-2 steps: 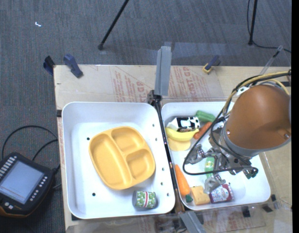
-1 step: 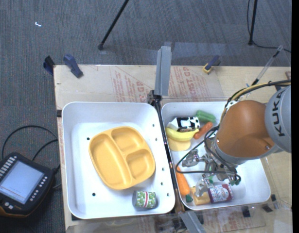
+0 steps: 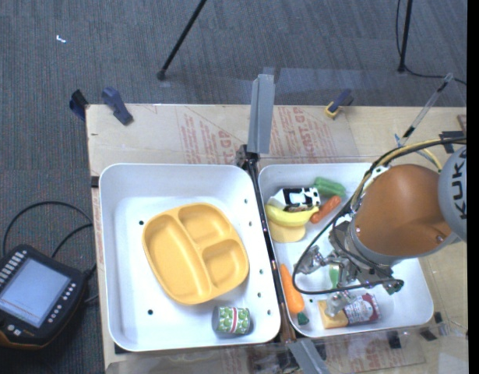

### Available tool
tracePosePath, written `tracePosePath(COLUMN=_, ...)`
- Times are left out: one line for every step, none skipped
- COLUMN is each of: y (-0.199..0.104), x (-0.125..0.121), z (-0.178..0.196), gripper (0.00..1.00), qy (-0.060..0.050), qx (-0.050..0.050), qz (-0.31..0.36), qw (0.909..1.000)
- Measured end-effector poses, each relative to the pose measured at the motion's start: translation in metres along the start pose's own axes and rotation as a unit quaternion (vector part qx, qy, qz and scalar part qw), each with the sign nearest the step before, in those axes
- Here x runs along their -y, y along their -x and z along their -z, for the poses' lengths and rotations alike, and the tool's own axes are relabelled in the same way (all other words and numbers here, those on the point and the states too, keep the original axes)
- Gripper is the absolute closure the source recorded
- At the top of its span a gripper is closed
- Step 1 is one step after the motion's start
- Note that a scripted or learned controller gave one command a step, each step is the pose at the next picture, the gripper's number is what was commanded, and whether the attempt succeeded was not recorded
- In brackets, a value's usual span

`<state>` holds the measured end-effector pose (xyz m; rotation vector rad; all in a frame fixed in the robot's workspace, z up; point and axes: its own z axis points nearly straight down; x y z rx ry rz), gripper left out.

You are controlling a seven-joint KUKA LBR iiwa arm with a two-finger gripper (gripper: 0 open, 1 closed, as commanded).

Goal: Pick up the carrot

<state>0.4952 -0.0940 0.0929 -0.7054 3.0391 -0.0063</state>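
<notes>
While the carrot (image 3: pixel 290 288) hugs the bin's left wall, claw (image 3: pixel 350 280) state is unclear.

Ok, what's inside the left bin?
The left bin holds a yellow divided plate and a small can near its front corner. What lies under the plate is hidden.

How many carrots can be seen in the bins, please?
2. One carrot lies along the right bin's left wall; another lies beside the banana. The arm may hide more.
</notes>
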Motion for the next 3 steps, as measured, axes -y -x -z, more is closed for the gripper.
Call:
tracePosePath(y=0.008, x=-0.008, z=0.001, gripper=0.00, qy=-0.004, qx=0.000, qz=0.226, qw=0.9742)
tracePosePath(y=0.010, x=-0.011, z=0.009, gripper=1.00, qy=-0.001, qx=0.002, qz=0.223, qw=0.9747)
tracePosePath(y=0.034, x=-0.085, z=0.094, gripper=1.00, qy=0.006, qx=-0.006, qz=0.158, qw=0.9874)
